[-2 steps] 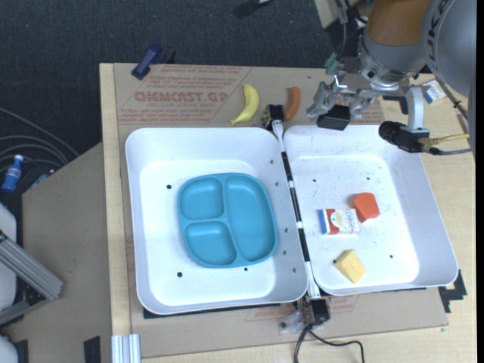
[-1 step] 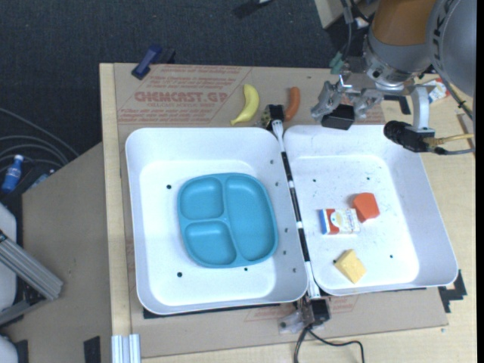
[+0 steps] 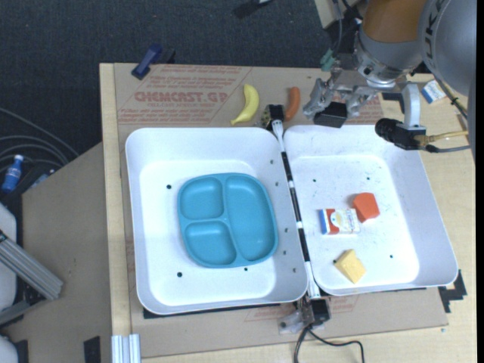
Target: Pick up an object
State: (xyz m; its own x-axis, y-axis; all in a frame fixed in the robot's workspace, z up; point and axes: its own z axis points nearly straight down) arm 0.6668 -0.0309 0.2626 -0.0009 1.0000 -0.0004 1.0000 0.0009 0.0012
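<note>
Arm poised above the far rim of the right white bin (image 3: 423, 203), nothing picked yet.

The claw (image 3: 338, 100) hangs over the bench beyond the bin; whether it is released or clenched I cannot tell, and nothing shows between its tips. Candidates lie well apart from it: an orange block (image 3: 366, 206) touching a small red-white-blue carton (image 3: 338, 221), and a yellow wedge (image 3: 350, 265) nearer the front. Risk: descending on the touching pair could nudge both aside, or pinch the carton's edge so it slips.
</note>
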